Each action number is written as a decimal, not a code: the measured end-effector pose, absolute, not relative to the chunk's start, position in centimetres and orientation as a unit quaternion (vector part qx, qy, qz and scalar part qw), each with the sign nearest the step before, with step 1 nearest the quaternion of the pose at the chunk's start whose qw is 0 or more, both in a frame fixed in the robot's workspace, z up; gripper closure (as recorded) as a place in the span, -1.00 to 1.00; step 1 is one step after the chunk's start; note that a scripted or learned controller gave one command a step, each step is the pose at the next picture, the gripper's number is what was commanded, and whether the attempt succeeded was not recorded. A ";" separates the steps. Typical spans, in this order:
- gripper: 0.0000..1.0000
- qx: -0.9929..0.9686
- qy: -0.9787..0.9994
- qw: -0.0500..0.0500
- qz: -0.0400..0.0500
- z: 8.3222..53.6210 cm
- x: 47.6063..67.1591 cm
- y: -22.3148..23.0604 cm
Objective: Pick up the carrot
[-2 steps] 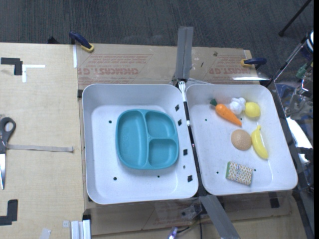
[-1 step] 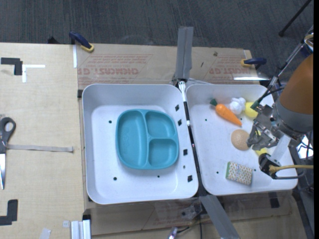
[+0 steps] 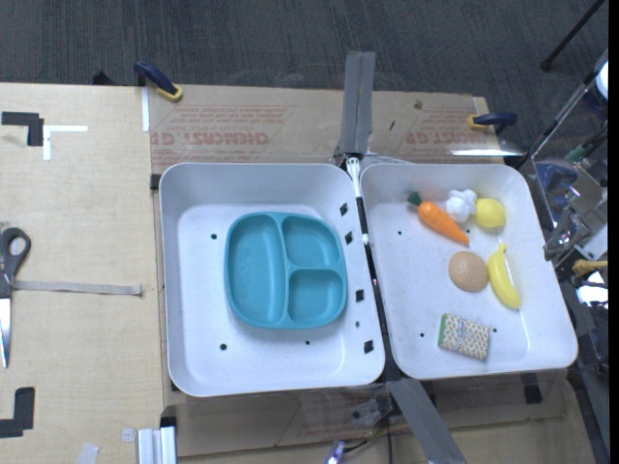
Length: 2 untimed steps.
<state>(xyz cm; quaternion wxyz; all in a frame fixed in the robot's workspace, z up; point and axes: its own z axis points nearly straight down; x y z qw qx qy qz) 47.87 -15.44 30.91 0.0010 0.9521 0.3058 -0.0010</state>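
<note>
While the carrot (image 3: 444, 221) is lying untouched beside the garlic (image 3: 460, 203) in the right bin (image 3: 551, 298), the end effector's state is remaining impossible to tell.

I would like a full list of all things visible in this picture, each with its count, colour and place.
carrot: 1, orange with green top, right bin, back part
garlic: 1, white, right bin, just behind the carrot
lemon: 1, yellow, right bin, right of the garlic
egg: 1, tan, right bin, middle
banana: 1, yellow, right bin, right of the egg
sponge: 1, speckled green and yellow, right bin, front
divided plate: 1, teal, left bin
bins: 2, white, side by side
scissors: 1, grey, bench at far left
clamps: 2, blue and yellow, back edge
robot arm: 1, far right edge, claw state unclear
</note>
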 end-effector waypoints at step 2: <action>1.00 0.989 0.151 -0.001 -0.002 13.3 49.0 -18.6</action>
